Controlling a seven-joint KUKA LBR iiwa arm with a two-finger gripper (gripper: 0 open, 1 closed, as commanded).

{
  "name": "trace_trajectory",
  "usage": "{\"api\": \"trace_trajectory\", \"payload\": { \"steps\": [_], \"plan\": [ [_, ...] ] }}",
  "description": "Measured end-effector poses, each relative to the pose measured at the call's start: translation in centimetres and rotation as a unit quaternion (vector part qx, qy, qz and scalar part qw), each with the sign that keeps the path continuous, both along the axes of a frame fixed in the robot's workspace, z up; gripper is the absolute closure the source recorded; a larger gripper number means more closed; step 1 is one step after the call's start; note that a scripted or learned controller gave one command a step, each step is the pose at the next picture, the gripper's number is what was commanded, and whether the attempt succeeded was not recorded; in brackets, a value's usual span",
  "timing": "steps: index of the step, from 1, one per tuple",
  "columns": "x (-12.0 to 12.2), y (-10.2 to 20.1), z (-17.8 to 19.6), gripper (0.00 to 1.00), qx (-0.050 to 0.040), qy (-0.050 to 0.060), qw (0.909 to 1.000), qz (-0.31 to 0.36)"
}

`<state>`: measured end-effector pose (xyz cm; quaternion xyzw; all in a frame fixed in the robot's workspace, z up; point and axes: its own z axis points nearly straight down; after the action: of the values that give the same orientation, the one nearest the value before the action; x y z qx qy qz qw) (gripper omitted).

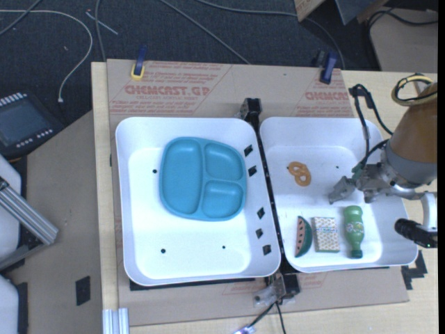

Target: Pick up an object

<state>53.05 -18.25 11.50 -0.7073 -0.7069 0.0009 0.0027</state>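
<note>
In the right bin [316, 134], a small brown pretzel [300, 173] lies near the middle. Along the front wall lie a watermelon slice [302, 236], a speckled square block [325, 234] and a green bottle [354, 231], side by side. My gripper [342, 191] hangs low over the right bin, just above the bottle's cap and to the right of the pretzel. Nothing shows held in it.
A blue divided plate [204, 178] rests in the left bin [139, 207]. The arm's grey and orange wrist [417, 145] covers the right bin's right side. Black cables [361, 106] run by the far right corner.
</note>
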Motion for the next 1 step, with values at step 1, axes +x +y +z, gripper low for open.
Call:
{"api": "trace_trajectory", "payload": {
  "steps": [1],
  "plan": [
    [0.15,0.02,1.4,1.0,-0.0005,-0.003,1.0,0.0]
  ]
}}
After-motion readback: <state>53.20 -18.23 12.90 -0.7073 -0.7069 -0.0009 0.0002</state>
